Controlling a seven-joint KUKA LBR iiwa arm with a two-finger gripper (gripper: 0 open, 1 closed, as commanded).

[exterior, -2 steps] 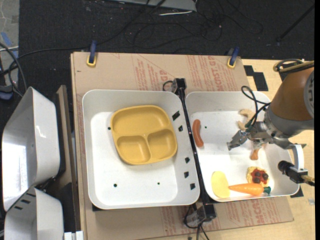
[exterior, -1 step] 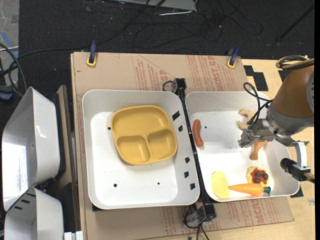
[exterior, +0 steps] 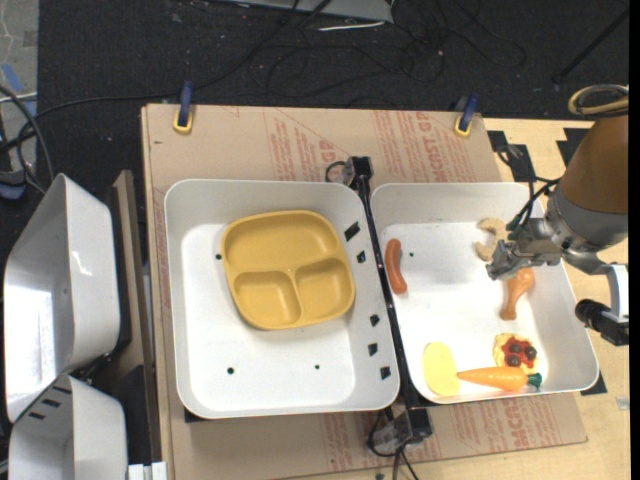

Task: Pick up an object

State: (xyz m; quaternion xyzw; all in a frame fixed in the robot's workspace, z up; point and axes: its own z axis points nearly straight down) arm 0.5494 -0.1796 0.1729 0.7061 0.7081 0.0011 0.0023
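Note:
The right bin holds a toy sausage near its left wall, a tan chicken drumstick, a carrot, a yellow disc and a small pizza slice at the front. A pale object lies near the back. My gripper hangs low over the right bin, just above the drumstick's upper end and beside the pale object. The fingers are dark and small in the camera view.
The left bin carries a yellow divided plate. A black divider runs between the bins. Cardboard lies under both, with clamps at the back. White bins stand off to the left of the bench.

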